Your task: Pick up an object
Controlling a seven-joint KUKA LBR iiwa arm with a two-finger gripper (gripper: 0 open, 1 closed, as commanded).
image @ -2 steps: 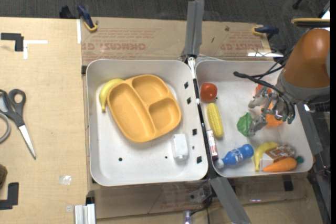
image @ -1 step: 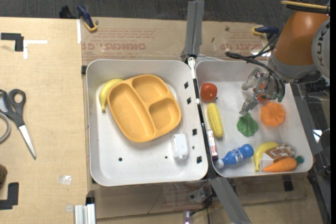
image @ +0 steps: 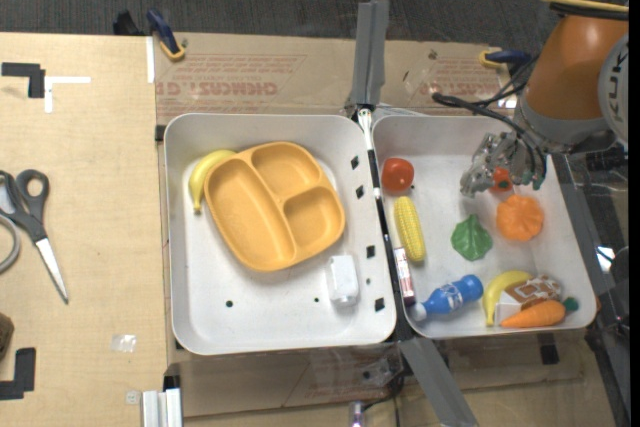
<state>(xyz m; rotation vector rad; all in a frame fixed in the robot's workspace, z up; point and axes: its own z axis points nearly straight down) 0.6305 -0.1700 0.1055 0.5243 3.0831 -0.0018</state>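
My gripper (image: 492, 171) hangs over the far right part of the right bin (image: 440, 130), just above and left of an orange fruit (image: 520, 217). A small red-orange patch (image: 500, 180) shows at the gripper's tip; what it is cannot be told. Also in this bin lie a red tomato (image: 397, 174), a corn cob (image: 409, 228), a green leafy piece (image: 471, 238), a blue bottle (image: 449, 297), a small banana (image: 499, 291), a carrot (image: 534, 315) and a brown-and-white piece (image: 530, 291).
The left bin (image: 200, 315) holds a yellow divided plate (image: 274, 205), a banana (image: 205, 175) tucked at its left rim and a white block (image: 343, 278). Scissors (image: 38, 225) lie on the bench at far left. A grey bar (image: 368, 55) stands behind the bins.
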